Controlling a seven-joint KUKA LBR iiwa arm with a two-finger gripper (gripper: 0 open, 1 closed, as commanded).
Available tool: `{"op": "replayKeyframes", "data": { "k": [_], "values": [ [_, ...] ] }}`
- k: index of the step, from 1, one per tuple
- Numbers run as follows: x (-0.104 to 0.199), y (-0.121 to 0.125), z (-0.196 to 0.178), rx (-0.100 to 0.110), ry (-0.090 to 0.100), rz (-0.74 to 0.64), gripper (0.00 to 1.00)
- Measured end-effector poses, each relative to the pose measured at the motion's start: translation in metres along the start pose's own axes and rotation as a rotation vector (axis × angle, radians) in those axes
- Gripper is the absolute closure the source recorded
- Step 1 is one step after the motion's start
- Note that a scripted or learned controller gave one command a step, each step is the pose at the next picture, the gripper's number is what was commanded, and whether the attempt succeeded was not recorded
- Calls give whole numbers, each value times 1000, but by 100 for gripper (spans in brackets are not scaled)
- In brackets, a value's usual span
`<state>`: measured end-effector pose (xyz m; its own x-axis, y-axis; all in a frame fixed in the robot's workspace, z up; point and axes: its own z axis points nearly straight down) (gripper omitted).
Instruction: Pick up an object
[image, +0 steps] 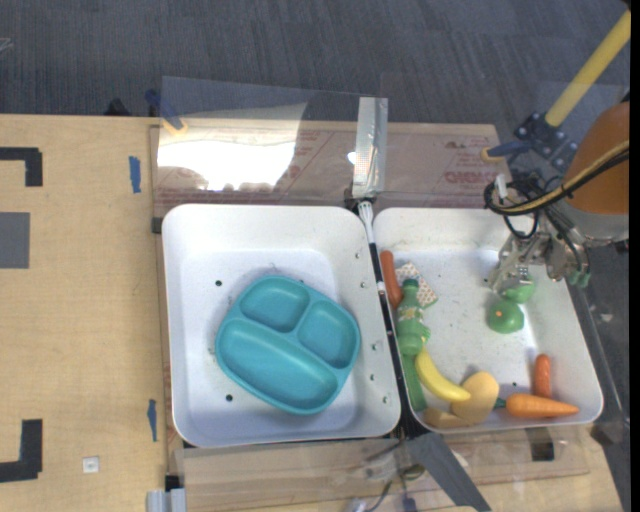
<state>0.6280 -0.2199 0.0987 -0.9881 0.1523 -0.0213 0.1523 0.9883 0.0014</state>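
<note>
Hand (517, 278) over right bin (585, 345), far side; green toy (506, 316) sits just below its tips, touching or nearly. Grip state: can't tell.

Grey carpeted floor (300, 40) beyond a light wooden bench (70, 300).

A teal divided plate (288, 343) lies in the left white bin (190, 260).

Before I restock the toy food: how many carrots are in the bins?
3, all in the right bin: carrot by the divider, upright carrot at the right wall, lying carrot near the front. The pile may hide more.
</note>
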Motion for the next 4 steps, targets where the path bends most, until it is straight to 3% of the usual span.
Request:
{"op": "replayKeyframes", "data": {
  "k": [1, 2, 3, 4],
  "values": [
    [0, 0, 1, 0, 2, 0, 0],
    [36, -9, 11, 1, 12, -72, 0],
    [79, 13, 9, 0, 9, -313, 0],
    [-4, -2, 12, -1, 10, -223, 0]
  ]
}}
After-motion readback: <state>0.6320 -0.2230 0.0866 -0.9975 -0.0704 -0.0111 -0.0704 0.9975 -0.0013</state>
